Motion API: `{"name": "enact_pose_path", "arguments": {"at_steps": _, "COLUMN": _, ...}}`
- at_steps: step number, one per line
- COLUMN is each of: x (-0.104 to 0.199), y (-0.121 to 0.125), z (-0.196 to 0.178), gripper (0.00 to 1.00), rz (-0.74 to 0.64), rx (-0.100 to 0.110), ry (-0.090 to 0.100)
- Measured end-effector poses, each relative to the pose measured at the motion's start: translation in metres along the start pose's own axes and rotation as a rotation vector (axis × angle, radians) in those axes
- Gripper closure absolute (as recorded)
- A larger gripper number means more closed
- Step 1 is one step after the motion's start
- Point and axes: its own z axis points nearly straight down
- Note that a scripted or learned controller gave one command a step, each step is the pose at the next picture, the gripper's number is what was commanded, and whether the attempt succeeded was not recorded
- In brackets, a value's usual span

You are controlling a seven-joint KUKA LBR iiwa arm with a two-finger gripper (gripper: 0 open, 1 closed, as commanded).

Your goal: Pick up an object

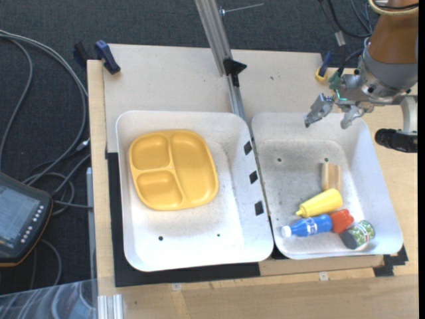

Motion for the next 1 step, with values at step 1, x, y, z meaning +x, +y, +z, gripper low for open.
{"name": "enact_pose_path", "arguments": {"at_steps": 1, "x": 0.0000, "y": 0.0000, "z": 0.0000, "gripper": 0.00, "rz": 0.000, "rx": 0.000, "ry": 0.000}}
